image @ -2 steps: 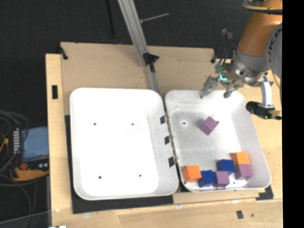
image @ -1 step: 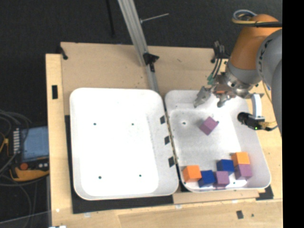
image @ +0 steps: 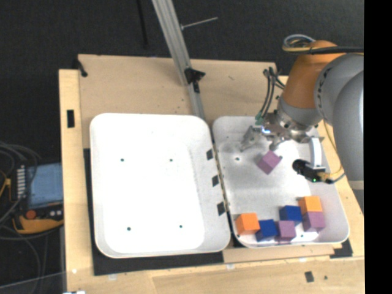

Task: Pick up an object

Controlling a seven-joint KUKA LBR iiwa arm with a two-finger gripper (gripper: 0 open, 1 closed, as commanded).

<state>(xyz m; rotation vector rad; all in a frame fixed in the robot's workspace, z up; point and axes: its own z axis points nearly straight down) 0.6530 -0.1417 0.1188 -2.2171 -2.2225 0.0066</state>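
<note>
In the right bin (image: 245, 182), a purple block (image: 268, 162) lies tilted on the floor in the upper middle. My gripper (image: 260, 146) hovers just above and behind it, with its fingers (image: 247, 142) spread apart and open. Nothing sits between them; the block is just in front of the right fingertip. Several more blocks crowd the bin's near edge: an orange block (image: 247, 223), a blue block (image: 267, 229), a purple block (image: 286, 229), a second blue block (image: 290, 214), another orange block (image: 310, 204) and a purple one (image: 313, 220).
The left bin (image: 153, 182) lies beside the right one, with clips along the shared rim (image: 215, 179). A slanted metal post (image: 177, 41) rises behind the bins. The arm's wrist (image: 303, 90) and a black cable fitting (image: 306, 169) overhang the right bin's far right side.
</note>
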